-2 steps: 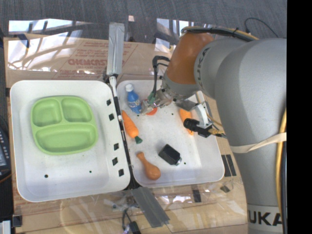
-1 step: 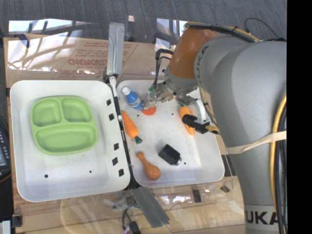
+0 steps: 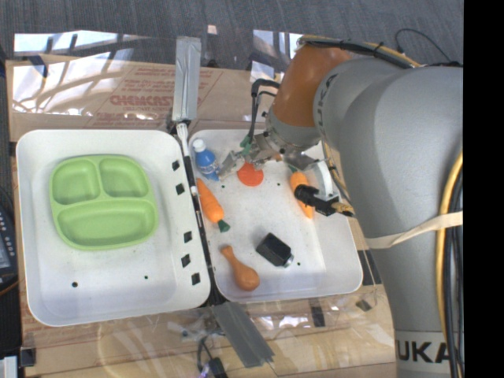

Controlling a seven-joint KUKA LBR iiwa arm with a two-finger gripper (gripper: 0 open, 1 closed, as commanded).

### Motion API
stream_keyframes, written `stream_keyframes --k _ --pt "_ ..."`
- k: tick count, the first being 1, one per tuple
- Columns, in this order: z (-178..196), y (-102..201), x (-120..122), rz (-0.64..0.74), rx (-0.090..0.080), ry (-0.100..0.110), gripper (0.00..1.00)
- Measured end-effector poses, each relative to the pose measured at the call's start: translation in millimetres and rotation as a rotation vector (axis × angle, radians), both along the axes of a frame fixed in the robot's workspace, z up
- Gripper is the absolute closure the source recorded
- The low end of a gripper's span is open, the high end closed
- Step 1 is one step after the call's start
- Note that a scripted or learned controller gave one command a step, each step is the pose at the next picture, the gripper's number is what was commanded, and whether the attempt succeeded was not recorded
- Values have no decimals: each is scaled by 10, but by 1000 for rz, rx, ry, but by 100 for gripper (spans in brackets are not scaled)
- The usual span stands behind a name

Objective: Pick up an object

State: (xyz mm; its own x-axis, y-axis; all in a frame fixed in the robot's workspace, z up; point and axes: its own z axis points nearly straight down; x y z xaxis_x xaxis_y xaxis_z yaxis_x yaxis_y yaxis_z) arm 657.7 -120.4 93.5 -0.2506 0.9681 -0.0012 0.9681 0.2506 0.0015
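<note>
Hand (image 3: 240, 160) low in the right bin (image 3: 335, 270), upper centre of frame, hovering by the small red-orange piece (image 3: 251, 176); whether its fingers are apart, I cannot tell. That piece looks light, rigid, smooth plastic; pinch across its sides.

A single fixed camera looks down at a slant from above the bench, taking in both shallow white plastic bins — the left bin (image 3: 31, 235) and the right bin (image 3: 339, 262) — side by side. The brown cardboard sheet (image 3: 118, 93) and dark grey carpet (image 3: 118, 6) lie at the far side. The big grey robot arm with an orange band (image 3: 378, 132) enters from the right — close to the lens, bulking large over the right bin.
</note>
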Motion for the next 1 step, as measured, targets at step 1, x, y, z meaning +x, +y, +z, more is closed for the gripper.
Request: stream_keyframes --k 1 --pt "3 -76 -170 90 1 1 0"
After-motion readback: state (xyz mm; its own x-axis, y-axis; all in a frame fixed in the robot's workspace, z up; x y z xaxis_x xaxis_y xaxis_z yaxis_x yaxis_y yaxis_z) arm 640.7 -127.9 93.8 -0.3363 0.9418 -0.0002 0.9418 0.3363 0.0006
